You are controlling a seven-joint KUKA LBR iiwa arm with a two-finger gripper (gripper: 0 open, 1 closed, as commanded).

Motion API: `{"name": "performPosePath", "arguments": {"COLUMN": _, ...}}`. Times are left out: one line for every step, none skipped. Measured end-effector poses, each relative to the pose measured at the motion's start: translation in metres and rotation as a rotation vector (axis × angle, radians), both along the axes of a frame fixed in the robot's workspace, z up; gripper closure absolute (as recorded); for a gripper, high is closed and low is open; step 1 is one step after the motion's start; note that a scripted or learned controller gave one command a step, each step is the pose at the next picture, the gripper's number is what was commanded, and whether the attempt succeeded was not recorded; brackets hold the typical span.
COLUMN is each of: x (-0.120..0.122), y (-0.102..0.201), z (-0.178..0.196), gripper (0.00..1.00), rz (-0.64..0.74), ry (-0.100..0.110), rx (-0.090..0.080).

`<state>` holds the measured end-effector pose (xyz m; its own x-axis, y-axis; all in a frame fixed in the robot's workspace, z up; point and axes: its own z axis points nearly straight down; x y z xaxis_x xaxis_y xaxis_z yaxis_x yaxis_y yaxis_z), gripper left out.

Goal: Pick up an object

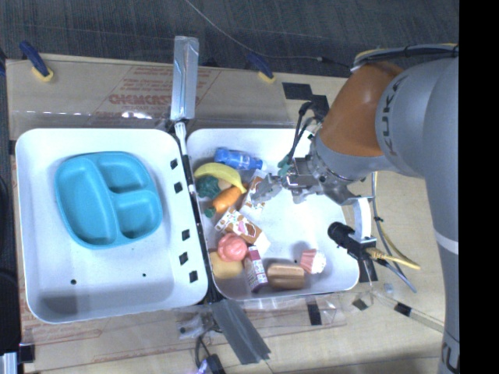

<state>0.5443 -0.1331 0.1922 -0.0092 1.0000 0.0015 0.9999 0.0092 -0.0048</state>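
In the camera view, the bench carries two white bins side by side. The left bin point(35, 287) holds a blue divided tray point(107, 195), lying toward its upper left corner. The right bin point(343, 283) holds the clutter, crowded along its left wall and bottom edge.

Near the right bin's upper left corner lies a blue bottle point(238, 160), with a banana point(219, 175) just below it and a dark green piece point(208, 187) tucked under the banana's curve. An orange carrot point(225, 199) lies tilted beside them. Below it sits a small printed carton point(242, 226); its print is too small to read. A pink round toy point(231, 248) touches a yellow block point(225, 268) near the bottom left corner. Along the bottom edge lie a dark red packet point(254, 270), a brown bread roll point(285, 275) and a pink-and-white cupcake point(312, 261).

The gripper point(263, 188) reaches in from the right and is low over the bin's upper middle, just beside the carrot and carton. Whether its jaws are released or clenched I cannot tell.

Faint red lettering shows on the cardboard point(140, 92) behind the left bin, not legible.
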Motion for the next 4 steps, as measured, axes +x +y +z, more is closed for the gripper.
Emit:
{"name": "performPosePath", "arguments": {"x": -0.068, "y": 0.041, "z": -0.101, "gripper": 0.00, "rz": 0.064, "ry": -0.001, "rx": 0.001}}
{"name": "performPosePath", "arguments": {"x": -0.067, "y": 0.041, "z": -0.092, "gripper": 1.00, "rz": 0.068, "ry": 0.000, "rx": 0.001}}
{"name": "performPosePath", "arguments": {"x": 0.040, "y": 0.029, "z": 0.018, "gripper": 1.00, "rz": -0.126, "ry": -0.007, "rx": -0.002}}
{"name": "performPosePath", "arguments": {"x": -0.034, "y": 0.022, "z": 0.022, "gripper": 1.00, "rz": 0.176, "ry": 0.000, "rx": 0.001}}
